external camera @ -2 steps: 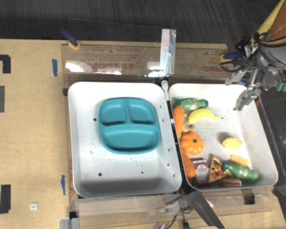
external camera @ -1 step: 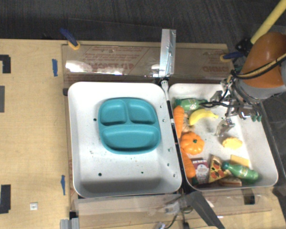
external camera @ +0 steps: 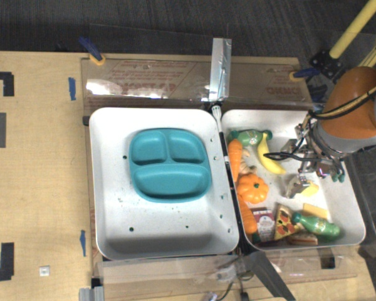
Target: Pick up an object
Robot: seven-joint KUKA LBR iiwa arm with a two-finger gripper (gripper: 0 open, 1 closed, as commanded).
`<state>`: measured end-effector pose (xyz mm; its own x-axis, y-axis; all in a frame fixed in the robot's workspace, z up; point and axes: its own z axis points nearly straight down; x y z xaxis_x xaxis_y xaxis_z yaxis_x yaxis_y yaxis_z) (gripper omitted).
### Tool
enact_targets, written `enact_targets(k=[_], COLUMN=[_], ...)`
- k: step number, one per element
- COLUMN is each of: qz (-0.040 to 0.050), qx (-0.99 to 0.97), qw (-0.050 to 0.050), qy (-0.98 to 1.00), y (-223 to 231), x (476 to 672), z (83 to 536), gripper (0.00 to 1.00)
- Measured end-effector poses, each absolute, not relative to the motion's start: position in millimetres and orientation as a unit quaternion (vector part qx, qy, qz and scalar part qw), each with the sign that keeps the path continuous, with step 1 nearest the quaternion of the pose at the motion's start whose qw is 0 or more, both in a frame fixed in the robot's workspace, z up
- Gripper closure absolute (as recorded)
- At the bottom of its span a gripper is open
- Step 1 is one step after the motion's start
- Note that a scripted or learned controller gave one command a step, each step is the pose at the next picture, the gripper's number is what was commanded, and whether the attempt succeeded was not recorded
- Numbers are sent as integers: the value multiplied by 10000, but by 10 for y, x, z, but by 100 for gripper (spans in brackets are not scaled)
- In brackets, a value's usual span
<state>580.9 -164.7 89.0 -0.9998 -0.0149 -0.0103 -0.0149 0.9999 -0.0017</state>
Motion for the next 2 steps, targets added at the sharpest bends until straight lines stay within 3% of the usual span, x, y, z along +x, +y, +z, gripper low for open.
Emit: enact_targets(k=[1, 2], qz=[-37, -45], qx=[-444, -454], qw=[170, 169], qy=[9989, 9988], y=[-2049, -2049], x=[4990, 4992], z=[936, 1041], gripper=[0, 100])
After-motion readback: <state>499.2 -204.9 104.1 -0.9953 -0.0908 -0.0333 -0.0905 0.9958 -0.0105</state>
